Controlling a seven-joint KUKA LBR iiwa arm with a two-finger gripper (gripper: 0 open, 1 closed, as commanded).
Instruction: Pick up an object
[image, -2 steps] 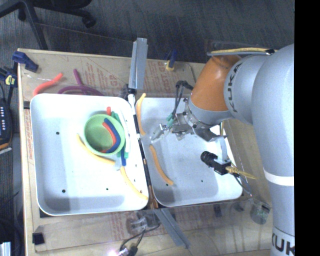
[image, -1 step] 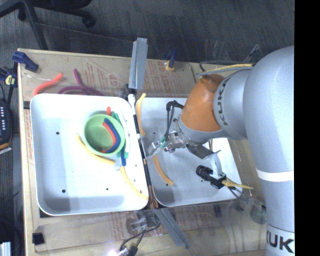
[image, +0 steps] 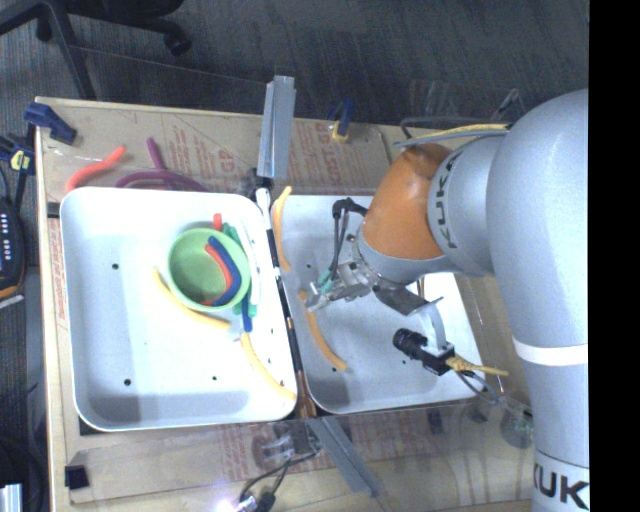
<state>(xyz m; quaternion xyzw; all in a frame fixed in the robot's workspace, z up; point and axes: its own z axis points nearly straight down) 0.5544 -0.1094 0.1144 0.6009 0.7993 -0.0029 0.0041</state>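
My gripper (image: 322, 292) is low in the right bin (image: 400, 395), near its left wall, with the grey arm and orange band coming in from the right. A small teal piece (image: 323, 279) shows right at the gripper's tip; I cannot tell whether it is held. A curved orange-yellow strip (image: 327, 347) lies on the bin floor just below the gripper. Another yellow strip (image: 280, 228) leans along the bin's upper left wall.
The left bin (image: 110, 370) holds a green bowl (image: 200, 270) with red and blue curved pieces in it, teal sticks beside it and a long yellow strip (image: 262, 368). Orange and purple cords (image: 140, 175) lie on the bench behind that bin.
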